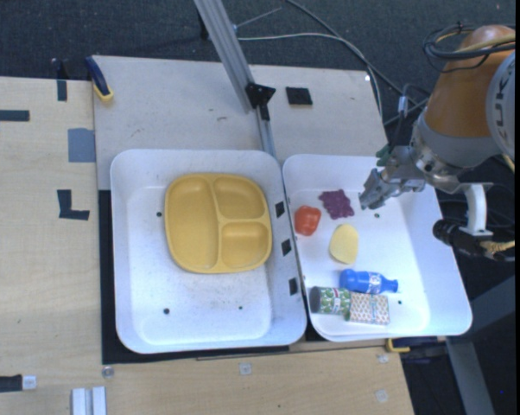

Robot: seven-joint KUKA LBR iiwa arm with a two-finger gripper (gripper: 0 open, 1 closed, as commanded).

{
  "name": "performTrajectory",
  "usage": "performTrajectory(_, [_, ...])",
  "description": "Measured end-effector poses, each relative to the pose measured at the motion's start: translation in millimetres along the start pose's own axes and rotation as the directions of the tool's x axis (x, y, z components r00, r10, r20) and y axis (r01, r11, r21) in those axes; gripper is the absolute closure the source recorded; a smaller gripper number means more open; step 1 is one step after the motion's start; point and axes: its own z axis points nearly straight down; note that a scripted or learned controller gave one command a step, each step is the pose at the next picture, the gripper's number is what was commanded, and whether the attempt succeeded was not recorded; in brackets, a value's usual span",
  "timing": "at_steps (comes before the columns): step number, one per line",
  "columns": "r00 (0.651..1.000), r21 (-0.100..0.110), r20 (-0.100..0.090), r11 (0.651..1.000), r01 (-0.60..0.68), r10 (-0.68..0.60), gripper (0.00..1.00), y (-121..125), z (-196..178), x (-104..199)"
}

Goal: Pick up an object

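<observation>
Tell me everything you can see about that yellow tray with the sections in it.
The yellow divided tray lies flat in the left white bin, a little above its middle. It looks like smooth moulded plastic, squarish with rounded corners, split by raised ridges into three compartments: one large on the left, two smaller on the right. All three hold nothing. Nothing touches it but the bin floor beneath.
</observation>
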Motion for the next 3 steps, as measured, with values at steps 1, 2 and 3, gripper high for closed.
performTrajectory(1, [1.000, 0.001, -0.001, 1.000, 0.001, -0.001, 1.00, 4.5, -4.7, 59.4])
performTrajectory(2, [1.000, 0.002, 0.000, 1.000, -0.001, 0.001, 1.00, -1.6, -6.0, 109.9])
performTrajectory(3, [1.000, 0.001, 0.001, 1.000, -0.001, 0.001, 1.00, 5.1, -6.2, 165.9])
